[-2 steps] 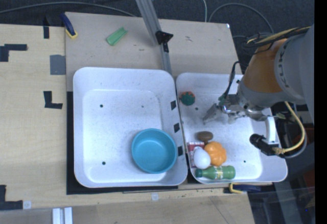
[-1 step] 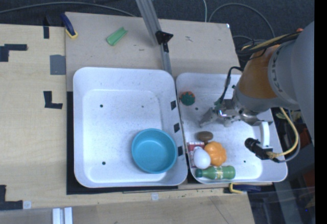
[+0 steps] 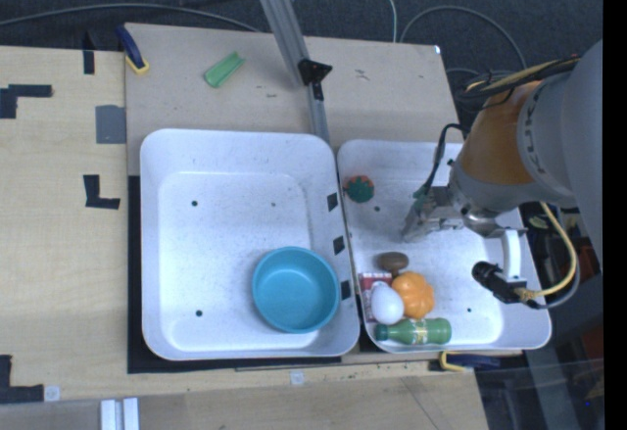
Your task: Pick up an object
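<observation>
The arm's bulk cuts off at the right edge, and a small red item (image 3: 373, 279) lies half hidden behind the white egg (image 3: 387, 305). Two shallow white bins sit on a pale wooden bench (image 3: 59, 222) over dark carpet. The left bin (image 3: 176, 252) holds a blue round bowl (image 3: 295, 288). In the right bin (image 3: 470, 310), the grey two-finger gripper (image 3: 419, 222) hangs over bare floor; whether it is wide or narrow I cannot tell. Below it cluster a brown pebble-like lump (image 3: 393, 262), an orange fruit (image 3: 413, 293) and a green bottle (image 3: 415, 331); a small green-and-red ball (image 3: 361, 188) lies apart.
</observation>
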`<state>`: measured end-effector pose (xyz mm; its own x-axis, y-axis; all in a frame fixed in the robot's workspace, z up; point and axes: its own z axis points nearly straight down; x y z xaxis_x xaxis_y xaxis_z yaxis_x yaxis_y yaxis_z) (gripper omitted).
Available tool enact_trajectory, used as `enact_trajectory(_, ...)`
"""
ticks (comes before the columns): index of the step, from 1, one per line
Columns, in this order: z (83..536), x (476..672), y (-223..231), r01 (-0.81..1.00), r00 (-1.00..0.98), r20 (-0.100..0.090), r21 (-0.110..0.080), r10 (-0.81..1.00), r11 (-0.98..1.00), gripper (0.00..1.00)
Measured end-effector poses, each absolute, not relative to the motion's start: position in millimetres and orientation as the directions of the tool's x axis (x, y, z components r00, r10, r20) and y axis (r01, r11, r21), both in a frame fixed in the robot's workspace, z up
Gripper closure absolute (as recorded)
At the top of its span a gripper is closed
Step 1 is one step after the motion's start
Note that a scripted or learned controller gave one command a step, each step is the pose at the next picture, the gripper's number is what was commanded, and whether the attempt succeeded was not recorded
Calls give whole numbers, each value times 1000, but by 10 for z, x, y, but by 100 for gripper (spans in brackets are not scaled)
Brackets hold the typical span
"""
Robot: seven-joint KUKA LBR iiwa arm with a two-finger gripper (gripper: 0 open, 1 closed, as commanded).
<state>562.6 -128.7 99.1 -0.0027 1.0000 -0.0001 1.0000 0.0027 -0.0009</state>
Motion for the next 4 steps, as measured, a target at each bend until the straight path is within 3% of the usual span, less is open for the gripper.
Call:
enact_trajectory(3,2522,5505,-1406,1000,-1,-1,5,1000,1,100)
enact_trajectory(4,2423,5408,-967,1000,-4,1,-2,1000,4,100)
